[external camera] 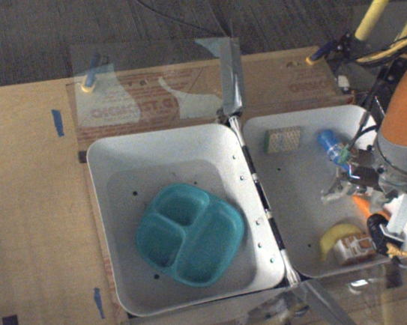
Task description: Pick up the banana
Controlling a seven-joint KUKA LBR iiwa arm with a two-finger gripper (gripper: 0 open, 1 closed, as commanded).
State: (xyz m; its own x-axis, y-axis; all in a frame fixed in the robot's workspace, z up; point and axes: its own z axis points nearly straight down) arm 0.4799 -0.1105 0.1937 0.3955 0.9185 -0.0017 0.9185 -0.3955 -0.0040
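A: Where does the banana [337, 237] lie?

B: Low in the right bin [297, 182], near its front wall at about five o'clock, curved, touching a small brown carton [355, 248] on its right side.

A: How would it handle?

B: Likely light, soft under pressure, smooth-skinned; a gentle grip across the middle of its curve, away from the carton, seems best.

A: And the robot's hand [342, 189]?

B: It hangs above the right bin at about three o'clock, just beyond the banana. Whether it is wide or narrow cannot be told; nothing shows as held.

A: What else sits in that bin?

B: An orange piece [361, 205] beside the arm, a blue bottle [330, 143] farther back, and a speckled sponge-like pad [283, 139] near the far wall.

A: The left bin [119, 208]?

B: A teal divided tray [190, 233], three compartments, all bare.
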